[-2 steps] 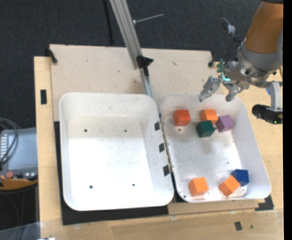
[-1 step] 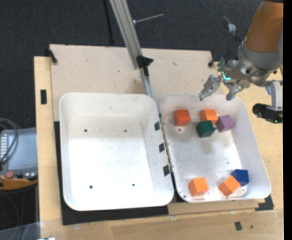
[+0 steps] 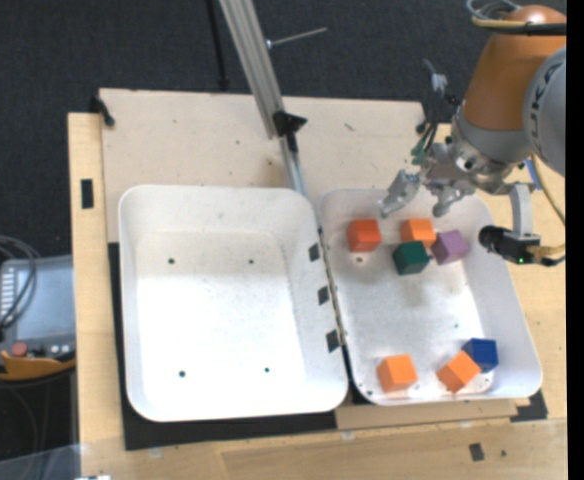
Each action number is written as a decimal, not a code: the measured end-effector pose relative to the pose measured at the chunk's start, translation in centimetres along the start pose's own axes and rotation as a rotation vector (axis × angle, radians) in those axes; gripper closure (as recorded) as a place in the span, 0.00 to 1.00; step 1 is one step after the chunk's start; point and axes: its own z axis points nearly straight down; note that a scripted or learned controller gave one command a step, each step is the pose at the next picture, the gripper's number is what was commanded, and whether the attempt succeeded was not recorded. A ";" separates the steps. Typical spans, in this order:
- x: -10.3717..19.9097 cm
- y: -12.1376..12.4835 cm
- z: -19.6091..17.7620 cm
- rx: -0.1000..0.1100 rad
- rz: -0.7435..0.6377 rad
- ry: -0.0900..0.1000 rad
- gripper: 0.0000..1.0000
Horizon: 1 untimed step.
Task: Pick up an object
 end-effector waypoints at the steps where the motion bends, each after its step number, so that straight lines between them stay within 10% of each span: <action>1: 0.6 -0.2 6.0 0.000 0.002 0.000 0.00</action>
